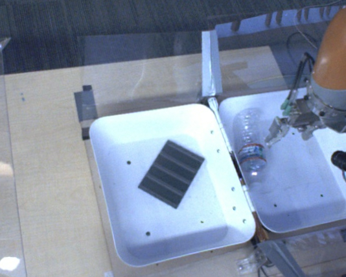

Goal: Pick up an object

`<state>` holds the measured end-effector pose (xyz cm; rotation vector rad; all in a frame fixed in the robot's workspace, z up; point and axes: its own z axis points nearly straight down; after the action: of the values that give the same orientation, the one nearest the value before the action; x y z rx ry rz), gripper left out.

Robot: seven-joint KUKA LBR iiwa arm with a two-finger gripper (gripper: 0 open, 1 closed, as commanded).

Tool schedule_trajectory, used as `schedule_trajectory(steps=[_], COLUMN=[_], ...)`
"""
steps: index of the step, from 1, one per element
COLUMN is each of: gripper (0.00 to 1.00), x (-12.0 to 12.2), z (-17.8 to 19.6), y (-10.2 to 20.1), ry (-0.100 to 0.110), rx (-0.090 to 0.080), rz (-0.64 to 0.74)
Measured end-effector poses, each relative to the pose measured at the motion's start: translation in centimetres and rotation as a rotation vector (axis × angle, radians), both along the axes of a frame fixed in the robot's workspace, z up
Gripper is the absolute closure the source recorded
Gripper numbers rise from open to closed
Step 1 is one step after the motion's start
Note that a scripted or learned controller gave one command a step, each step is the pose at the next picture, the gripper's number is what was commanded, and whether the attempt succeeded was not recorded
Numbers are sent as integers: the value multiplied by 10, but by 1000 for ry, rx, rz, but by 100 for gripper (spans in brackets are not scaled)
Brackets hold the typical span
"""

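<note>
So the clear plastic bottle [249,144] is lying in the right white bin [316,206], up against its left wall. The grey arm's jaws [278,130] hover just beside it, honestly can't tell their state. A dark ribbed rectangular pad [171,173] sits in the left white bin [177,242].

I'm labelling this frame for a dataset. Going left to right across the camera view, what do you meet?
Left bin → dark ribbed block → clear plastic bottle lying in the right bin → gripper → the arm's orange band.
</note>
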<state>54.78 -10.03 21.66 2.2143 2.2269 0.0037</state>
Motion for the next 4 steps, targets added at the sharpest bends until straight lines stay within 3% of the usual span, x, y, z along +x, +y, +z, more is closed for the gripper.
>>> schedule_trajectory(steps=[1,2,3,4], gripper=[0,0,0,0], x=[-13,7,57,65], z=[-53,14,-60,-128], y=[11,-6,16,15], ry=[-1,-3,1,-10], rx=[1,-1,0,-1], rz=[-145,-184,-259,-124])
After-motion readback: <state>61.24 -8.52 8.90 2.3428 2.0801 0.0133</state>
